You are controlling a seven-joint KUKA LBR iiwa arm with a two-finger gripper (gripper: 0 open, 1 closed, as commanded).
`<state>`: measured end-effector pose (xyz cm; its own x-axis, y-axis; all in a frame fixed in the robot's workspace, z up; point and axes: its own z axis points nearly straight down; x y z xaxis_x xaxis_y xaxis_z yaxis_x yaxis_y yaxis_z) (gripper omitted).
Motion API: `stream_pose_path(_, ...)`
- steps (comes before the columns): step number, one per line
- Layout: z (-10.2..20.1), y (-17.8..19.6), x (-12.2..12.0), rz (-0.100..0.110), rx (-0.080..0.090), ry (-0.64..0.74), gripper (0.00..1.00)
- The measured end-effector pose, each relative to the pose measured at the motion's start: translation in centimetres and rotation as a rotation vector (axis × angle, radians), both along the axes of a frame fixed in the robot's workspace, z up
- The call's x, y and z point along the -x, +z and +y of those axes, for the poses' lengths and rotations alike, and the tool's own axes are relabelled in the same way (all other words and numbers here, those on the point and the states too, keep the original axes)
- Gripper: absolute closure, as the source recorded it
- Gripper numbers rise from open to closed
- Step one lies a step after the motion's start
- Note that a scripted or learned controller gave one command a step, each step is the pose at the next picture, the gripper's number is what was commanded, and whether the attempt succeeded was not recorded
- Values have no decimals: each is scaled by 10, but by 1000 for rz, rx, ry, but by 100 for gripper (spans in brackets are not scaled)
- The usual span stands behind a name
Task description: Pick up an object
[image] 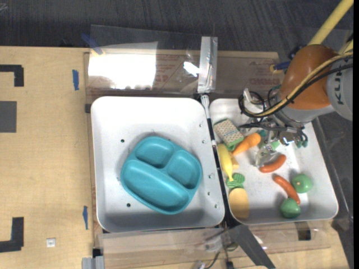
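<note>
The gripper (269,153), its opening impossible to tell, hung over a red sausage (272,163) mid right bin (324,167); open floor lay toward the far-right wall.

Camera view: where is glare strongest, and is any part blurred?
Camera view: strongest glare is on the clear plastic sheet behind the left bin; soft shadow lies under the blue tray; the end effector over the right bin looks slightly blurred.

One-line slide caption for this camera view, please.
KUKA arm's gripper down among toy foods in the right bin; teal divided plate lies in the left bin.
</note>
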<state>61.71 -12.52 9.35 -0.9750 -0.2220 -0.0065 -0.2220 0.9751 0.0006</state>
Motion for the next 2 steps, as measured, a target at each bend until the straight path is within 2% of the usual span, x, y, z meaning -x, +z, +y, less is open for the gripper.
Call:
stream_pose_path(1,22,-4,-20,-6,8,-1,0)
stream_pose_path(2,23,-4,37,-6,5,39,0)
